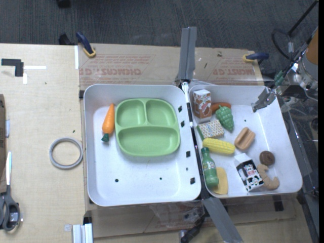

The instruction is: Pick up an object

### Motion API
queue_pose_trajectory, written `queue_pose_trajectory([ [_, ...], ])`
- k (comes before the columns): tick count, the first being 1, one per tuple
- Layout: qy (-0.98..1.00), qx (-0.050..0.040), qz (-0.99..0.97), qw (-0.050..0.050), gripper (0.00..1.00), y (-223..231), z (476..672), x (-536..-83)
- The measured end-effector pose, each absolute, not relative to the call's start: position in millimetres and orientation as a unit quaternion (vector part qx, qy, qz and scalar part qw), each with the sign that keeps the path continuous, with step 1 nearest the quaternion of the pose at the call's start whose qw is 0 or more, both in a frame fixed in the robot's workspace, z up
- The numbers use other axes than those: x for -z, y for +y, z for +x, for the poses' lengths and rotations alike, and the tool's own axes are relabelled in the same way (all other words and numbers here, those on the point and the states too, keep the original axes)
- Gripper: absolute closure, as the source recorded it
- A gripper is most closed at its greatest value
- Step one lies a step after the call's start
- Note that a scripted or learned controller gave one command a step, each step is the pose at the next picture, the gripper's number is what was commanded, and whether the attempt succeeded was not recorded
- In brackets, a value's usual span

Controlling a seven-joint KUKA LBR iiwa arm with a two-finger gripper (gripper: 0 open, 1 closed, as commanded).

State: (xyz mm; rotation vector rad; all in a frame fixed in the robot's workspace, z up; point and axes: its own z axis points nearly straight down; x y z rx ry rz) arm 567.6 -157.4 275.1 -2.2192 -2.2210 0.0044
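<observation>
The pincer (263, 99) hangs over the far right corner of the right white bin (283, 135), and whether its tips are apart or together cannot be told from here; nothing shows between them. No one target is fixed, so the nearest candidates count most: the tan hot-dog-shaped toy (244, 138) lies toward the near edge and a little left of the pincer, its long axis slanting from near-left to far-right. The green bumpy toy vegetable (225, 118) lies further left, toward the bin's left wall.

In this bin, one of each: a small red-and-white carton (202, 104), a beige cracker-like block (211, 129), a yellow corn cob (218, 146), a green bottle (209, 167), a brown round piece (267, 158) and a black-and-white printed box (249, 174).

The left white bin (101, 176) holds one green divided plastic tray (147, 127) and one orange carrot toy (108, 120) along its left edge, well apart from the pincer.
</observation>
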Motion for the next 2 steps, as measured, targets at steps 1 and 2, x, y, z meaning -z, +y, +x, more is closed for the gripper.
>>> queue_pose_trajectory([
  [1,-0.743,-0.0011,-0.669,0.001,0.00,-126.7,611.9,-165.7],
  [2,-0.789,0.0015,-0.615,-0.003,0.00,-108.1,617.3,-96.9],
])
